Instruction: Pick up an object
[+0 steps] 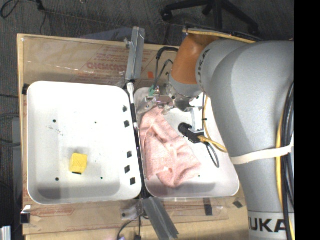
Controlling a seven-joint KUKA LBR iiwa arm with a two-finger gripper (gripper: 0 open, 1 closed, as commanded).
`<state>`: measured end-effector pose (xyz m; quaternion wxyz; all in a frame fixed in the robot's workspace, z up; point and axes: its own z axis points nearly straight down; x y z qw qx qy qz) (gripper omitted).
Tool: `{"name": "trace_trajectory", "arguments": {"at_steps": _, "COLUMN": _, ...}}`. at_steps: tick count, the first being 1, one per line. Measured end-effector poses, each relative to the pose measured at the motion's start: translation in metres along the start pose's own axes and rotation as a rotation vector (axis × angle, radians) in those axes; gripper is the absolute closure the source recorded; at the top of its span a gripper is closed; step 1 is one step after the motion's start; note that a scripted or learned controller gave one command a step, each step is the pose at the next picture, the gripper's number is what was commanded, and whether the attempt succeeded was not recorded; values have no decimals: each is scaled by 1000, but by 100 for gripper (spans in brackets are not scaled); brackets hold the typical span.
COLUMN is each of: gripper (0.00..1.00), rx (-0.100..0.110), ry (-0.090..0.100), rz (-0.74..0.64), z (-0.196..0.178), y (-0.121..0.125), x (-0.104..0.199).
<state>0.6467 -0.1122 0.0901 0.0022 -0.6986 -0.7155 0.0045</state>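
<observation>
Camera view shows the pincer (pixel 159 102) down at the pink cloth (pixel 167 151); its opening cannot be told.

A light wooden bench (pixel 75 54) under a clear printed sheet carries two shallow white bins side by side — the left bin (pixel 35 134) and the right bin (pixel 225 184) — touching along a middle seam, where a grey metal bar (pixel 134 54) runs toward the far edge.
</observation>
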Motion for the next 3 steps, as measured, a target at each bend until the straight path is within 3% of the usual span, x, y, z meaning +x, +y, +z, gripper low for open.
{"name": "trace_trajectory", "arguments": {"at_steps": 1, "gripper": 0, "rx": -8, "ry": 4, "rz": -125, "z": -4, "y": 10, "x": -10}}
{"name": "trace_trajectory", "arguments": {"at_steps": 2, "gripper": 100, "rx": -8, "ry": 3, "rz": -130, "z": -14, "y": 11, "x": -9}}
{"name": "trace_trajectory", "arguments": {"at_steps": 3, "gripper": 100, "rx": -11, "ry": -1, "rz": -447, "z": -112, "y": 10, "x": 30}}
